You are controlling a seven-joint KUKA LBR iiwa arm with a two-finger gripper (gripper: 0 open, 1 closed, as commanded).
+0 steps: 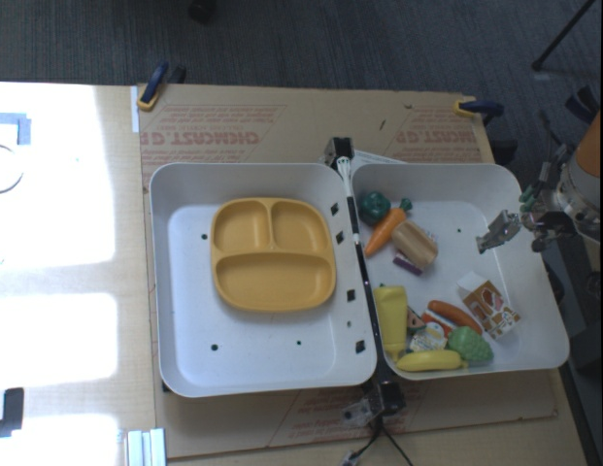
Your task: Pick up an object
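Observation:
My gripper [521, 231] hovers over the right edge of the right bin [534, 357], open, with nothing between its fingers. Below and left of it lies a small white and brown carton [488, 307]. Further left in that bin are an orange carrot [384, 231], a dark green vegetable [373, 204] and a tan roll with a purple end [415, 246]. Along the bin's front lie a yellow bottle [391, 316], a red sausage [449, 314], a green leafy toy [469, 346] and a yellow banana [429, 361].
A yellow divided plate [274, 253] rests in the left bin [184, 357]. Both bins sit on a cardboard sheet [282, 124] held by clamps at the back corners. A raised divider [354, 260] separates the bins.

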